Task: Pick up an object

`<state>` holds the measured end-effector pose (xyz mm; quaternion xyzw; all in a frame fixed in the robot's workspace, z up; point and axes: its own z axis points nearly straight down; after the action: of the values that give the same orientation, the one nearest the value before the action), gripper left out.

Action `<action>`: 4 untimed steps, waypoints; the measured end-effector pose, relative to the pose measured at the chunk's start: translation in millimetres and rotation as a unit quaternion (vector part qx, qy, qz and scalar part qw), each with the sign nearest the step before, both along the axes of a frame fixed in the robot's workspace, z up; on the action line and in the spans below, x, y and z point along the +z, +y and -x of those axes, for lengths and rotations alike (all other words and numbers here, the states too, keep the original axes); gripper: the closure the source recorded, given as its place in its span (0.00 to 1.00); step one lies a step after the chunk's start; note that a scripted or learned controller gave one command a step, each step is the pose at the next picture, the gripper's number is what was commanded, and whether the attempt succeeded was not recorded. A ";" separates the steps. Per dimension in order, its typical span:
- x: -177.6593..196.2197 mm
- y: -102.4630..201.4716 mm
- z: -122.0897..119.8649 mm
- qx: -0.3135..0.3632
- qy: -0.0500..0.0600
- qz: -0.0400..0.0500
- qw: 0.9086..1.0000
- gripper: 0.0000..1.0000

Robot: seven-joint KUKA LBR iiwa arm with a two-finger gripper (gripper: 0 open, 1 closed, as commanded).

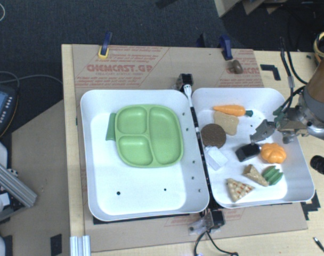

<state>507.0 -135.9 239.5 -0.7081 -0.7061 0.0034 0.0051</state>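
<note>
Arm reaches in from right, gripper point(262, 131) low over right bin point(295, 188)

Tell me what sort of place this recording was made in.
Probably a robotics lab's pick-and-place test bench: two white bins sit on a clamped board, toy food such as a carrot lies in the right bin, and cables trail over dark carpet.
</note>
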 end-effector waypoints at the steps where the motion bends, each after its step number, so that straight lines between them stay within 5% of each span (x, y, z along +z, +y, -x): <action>1: 6.0 0.2 -2.4 0.001 -0.006 0.001 1.000 0.00; 4: -157.5 -4.4 -4.6 0.001 -0.003 0.000 1.000 0.00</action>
<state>511.6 -140.3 81.9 -0.7074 -0.7068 0.0010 0.0028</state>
